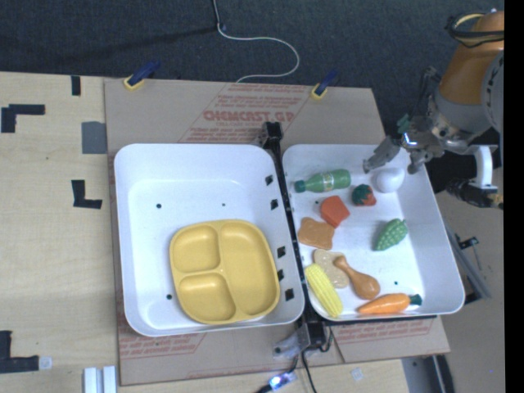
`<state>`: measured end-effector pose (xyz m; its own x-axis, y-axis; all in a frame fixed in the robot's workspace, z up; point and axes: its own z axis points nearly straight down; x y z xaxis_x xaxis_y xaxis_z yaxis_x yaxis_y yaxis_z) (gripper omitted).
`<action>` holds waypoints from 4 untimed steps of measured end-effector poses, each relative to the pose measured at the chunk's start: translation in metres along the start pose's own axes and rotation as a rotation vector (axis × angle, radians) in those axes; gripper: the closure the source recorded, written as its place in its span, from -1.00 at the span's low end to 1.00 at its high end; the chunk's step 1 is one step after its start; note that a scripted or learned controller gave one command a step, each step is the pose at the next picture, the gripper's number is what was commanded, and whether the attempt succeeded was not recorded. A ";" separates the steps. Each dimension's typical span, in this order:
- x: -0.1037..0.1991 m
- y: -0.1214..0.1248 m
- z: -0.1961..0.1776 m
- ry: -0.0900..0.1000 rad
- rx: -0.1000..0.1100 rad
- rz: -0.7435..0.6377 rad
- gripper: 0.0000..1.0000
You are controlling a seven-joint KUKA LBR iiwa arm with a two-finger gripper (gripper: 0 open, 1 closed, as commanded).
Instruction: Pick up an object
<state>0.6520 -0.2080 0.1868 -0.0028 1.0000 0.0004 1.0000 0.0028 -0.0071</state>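
The right bin [438, 244] holds several toy foods: a green bottle [323, 182], a small red and green fruit [363, 194], an orange-red block [334, 210], a toast slice [316, 234], a bumpy green piece [390, 234], a drumstick [358, 279], a corn cob [323, 290] and a carrot [385, 304]. My gripper [398, 160] hangs over the bin's far right corner, open, its fingers [377, 157] spread. Just below them lies a white rounded object [388, 178]; whether the fingers touch it I cannot tell.
The left bin [147, 187] holds a yellow divided plate [223, 270] near its front. Both bins rest on a cardboard sheet [246, 113]. A white cable [262, 43] loops across the dark floor behind. The arm's orange band [479, 27] sits at the upper right.
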 end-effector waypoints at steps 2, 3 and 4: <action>0.010 -0.008 0.107 0.000 0.005 0.002 -1.00; 0.010 -0.006 0.092 -0.002 -0.001 0.000 1.00; 0.006 -0.003 0.049 -0.001 -0.009 0.001 1.00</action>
<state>0.6484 -0.2016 0.1381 -0.0017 1.0000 -0.0004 1.0000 0.0017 0.0018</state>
